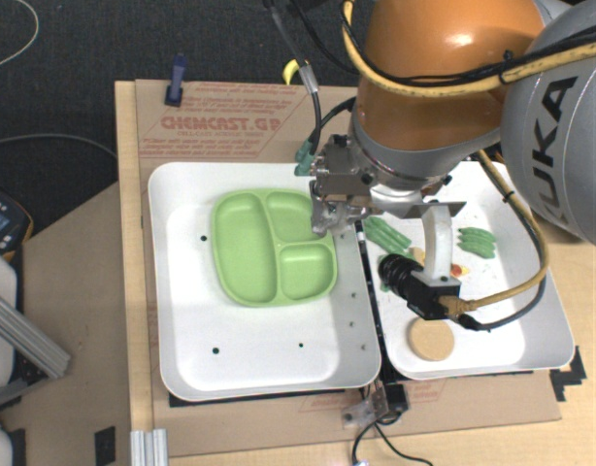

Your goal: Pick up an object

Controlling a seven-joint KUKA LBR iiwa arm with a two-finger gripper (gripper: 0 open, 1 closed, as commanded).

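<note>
With its spread impossible to tell, the tool [329, 219] hangs at the right edge of the green plate [245, 246] in the left bin [182, 289], and may slip off that thin rim

Left bin [182, 289]: white plastic, smooth, soft sheen. Right bin [536, 343]: same white plastic, same finish.
Divided plate [269, 250] in left bin: pale green plastic, smooth, satin.
Round disc [433, 340], near side of right bin: tan, matt; wood or cork, cannot tell which.
Desk [220, 115]: brown paper-faced sheet, matt, red print.
Orange band [444, 37] on arm: glossy, bright highlights.
Tool [329, 210]: grey metal, dull.
Floor [84, 66] on far side: dark, rough, carpet-like.
</note>
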